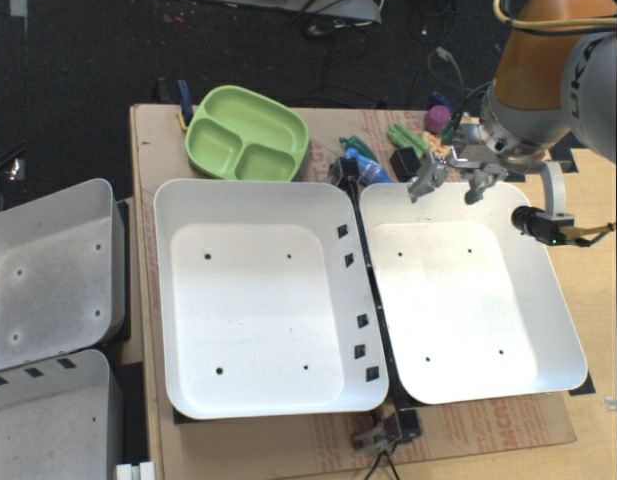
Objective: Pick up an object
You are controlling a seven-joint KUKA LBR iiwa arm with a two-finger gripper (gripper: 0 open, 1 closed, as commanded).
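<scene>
Above the far rim of the right-hand shallow white plastic bin [548, 298], in the upper right of the frame, the grey metal two-finger gripper [450, 182] hangs with its fingers spread apart and nothing between them. Just beyond that rim, a loose cluster of small toys lies on the brown board: a blue piece [365, 164] and a green leafy piece [406, 135], each with its long axis slanting from upper left to lower right, and a rounded purple one [439, 118]. Left of them sits a glossy lime-green three-compartment plastic tray [247, 135], tilted behind the smooth left-hand white bin [178, 308].
</scene>
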